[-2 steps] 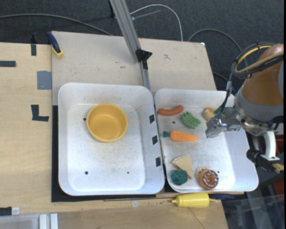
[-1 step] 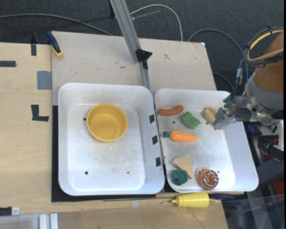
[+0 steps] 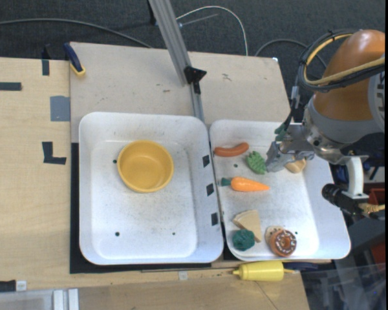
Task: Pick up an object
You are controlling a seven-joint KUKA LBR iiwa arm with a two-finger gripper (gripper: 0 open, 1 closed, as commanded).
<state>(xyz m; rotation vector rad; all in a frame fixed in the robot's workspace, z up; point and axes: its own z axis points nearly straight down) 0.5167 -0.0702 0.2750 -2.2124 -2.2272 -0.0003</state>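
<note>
I read no labels anywhere. My gripper (image 3: 276,158) hung beside a bumpy green toy (image 3: 256,163) in the right bin (image 3: 330,237); jaw state unclear.

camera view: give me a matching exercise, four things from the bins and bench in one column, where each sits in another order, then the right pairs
Things:
1. yellow bowl
2. carrot
3. sausage
4. yellow bottle

Places:
A. on the bench, just past the right bin's near rim
B. far part of the right bin, near the divide between the bins
C. inside the left bin
D. middle of the right bin

Pairs: 1-C, 2-D, 3-B, 4-A
</note>
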